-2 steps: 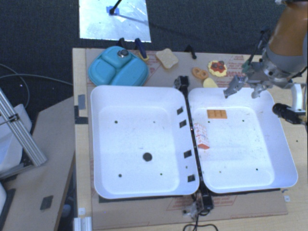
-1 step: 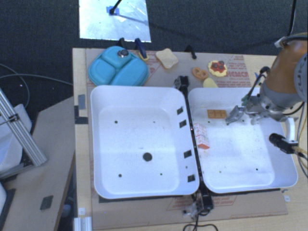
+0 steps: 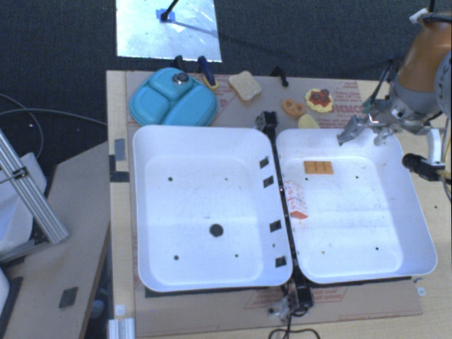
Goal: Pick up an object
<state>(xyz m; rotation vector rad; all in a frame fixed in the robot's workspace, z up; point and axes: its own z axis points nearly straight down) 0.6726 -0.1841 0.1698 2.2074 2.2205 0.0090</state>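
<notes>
In the right bin point(image 3: 395, 260) an orange waffle-like square point(image 3: 318, 167) lies near the far wall. A small red and white packet point(image 3: 296, 205) rests against that bin's left wall. A dark round disc point(image 3: 216, 229) sits in the left bin point(image 3: 162, 260). My gripper point(image 3: 364, 134) hangs over the far edge of the right bin, right of and behind the orange square. It is open, and nothing is between its fingers.
Behind the bins lie a blue divided plate point(image 3: 173, 99), a toast slice point(image 3: 245, 85), and small toy foods point(image 3: 319, 99) point(image 3: 294, 106) point(image 3: 308, 122). A shiny metal sheet point(image 3: 168, 18) lies on the floor beyond. Black clips point(image 3: 274, 226) join the two bins.
</notes>
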